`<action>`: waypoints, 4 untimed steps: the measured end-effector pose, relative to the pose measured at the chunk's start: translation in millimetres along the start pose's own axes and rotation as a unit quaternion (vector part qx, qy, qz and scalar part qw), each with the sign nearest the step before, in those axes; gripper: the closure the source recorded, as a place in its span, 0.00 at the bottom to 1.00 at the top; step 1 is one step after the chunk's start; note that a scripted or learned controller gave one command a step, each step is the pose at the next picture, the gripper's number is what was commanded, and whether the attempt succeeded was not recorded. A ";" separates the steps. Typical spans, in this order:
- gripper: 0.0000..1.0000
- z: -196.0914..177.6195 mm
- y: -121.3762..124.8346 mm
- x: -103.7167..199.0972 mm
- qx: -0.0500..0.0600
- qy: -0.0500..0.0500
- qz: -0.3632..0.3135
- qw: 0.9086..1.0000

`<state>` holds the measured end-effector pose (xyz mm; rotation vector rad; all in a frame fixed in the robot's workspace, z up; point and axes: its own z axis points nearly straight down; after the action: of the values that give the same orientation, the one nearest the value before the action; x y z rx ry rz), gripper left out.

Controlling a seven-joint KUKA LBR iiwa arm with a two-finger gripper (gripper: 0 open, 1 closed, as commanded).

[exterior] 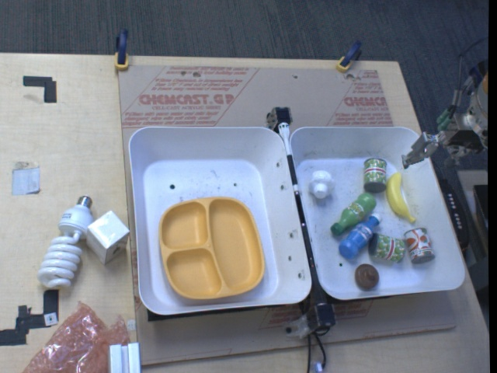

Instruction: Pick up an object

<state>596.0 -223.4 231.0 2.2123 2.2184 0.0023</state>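
Observation:
The right bin [435, 282] holds several small items. Among them are a yellow banana [399, 196], a green can [375, 174], a green bottle [353, 214], a blue bottle [357, 239], a small white object [321, 183] and a brown round piece [366, 276]. Two more cans [418, 245] lie near the bin's front right. My gripper [416, 152] hangs over the bin's far right rim, just up and right of the banana, touching none of the items. Most of the arm is cut off by the view's right edge.
A yellow divided plate [211, 247] lies in the left bin [147, 162]. On the bench to the left are a spiral light bulb [64, 247], a white cube [108, 235] and a red mesh bag [74, 344]. Blue clamps [122, 49] hold the cardboard at the back.

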 end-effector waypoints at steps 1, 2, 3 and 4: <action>1.00 -9.7 0.6 -0.5 -0.001 0.000 -0.001 1.000; 0.00 -9.7 0.6 -0.5 -0.001 0.000 -0.001 1.000; 1.00 -19.5 1.2 -1.0 -0.002 -0.001 -0.001 1.000; 0.00 -19.5 1.2 -1.0 -0.001 -0.001 -0.001 1.000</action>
<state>597.1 -224.3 250.5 2.2077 2.2183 0.0035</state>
